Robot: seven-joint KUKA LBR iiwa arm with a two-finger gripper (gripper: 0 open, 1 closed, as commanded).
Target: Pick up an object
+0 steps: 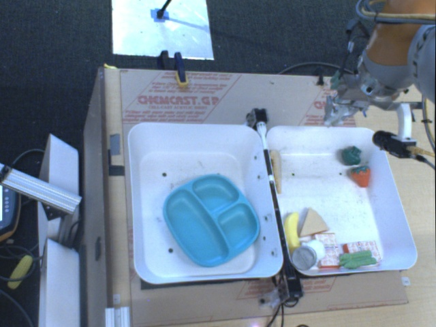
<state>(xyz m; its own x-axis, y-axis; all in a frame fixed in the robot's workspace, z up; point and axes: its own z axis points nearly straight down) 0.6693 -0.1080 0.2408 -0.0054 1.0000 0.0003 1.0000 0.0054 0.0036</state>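
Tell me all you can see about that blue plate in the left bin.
The light blue plastic divided plate has rounded corners and three moulded compartments, one long and two smaller. It lies flat and right side up, turned at a slant, on the floor of the left shallow white bin, toward its front right part. It looks glossy, and nothing lies in its compartments.

A robotics lab is indicated: 2 white bins (204, 136) are clamped to a board-covered bench (204, 94), cables trailed around.
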